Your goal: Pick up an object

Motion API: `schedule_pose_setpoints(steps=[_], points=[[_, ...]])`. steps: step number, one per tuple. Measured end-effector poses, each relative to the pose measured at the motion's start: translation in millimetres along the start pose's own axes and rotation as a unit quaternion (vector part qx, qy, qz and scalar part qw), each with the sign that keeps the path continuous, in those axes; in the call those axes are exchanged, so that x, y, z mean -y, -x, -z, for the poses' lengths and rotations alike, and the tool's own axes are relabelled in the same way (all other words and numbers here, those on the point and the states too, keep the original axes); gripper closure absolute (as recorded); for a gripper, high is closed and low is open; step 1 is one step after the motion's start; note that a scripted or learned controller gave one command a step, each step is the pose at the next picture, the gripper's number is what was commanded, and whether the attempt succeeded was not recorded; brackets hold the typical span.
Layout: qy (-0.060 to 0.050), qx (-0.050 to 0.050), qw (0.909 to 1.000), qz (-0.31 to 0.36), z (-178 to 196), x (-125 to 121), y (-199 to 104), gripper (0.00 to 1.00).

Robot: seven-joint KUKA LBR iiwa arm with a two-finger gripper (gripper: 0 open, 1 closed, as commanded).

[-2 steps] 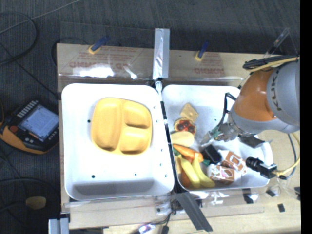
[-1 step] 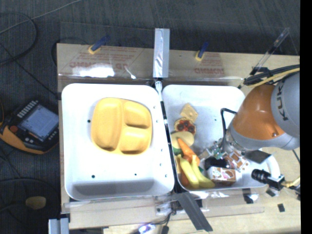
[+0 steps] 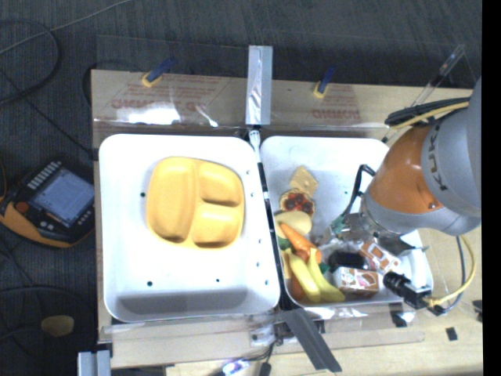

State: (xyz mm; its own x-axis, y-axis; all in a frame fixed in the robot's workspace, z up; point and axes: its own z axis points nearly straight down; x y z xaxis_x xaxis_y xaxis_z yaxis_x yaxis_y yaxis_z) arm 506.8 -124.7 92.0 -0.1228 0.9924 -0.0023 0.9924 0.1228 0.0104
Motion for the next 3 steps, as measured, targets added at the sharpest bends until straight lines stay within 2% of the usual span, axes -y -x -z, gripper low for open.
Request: schedule_pose_setpoints(steps=[1, 2, 3], points=[[-0.006, 0.000, 0.9992, 0.039, 110, -50, -44, 1.00], [-0.006, 0.001, 0.9992, 0.039, 110, -50, -44, 0.00], [-0.006, -0.001, 0.9955, 0.095, 18, -55, 1, 0.00]])
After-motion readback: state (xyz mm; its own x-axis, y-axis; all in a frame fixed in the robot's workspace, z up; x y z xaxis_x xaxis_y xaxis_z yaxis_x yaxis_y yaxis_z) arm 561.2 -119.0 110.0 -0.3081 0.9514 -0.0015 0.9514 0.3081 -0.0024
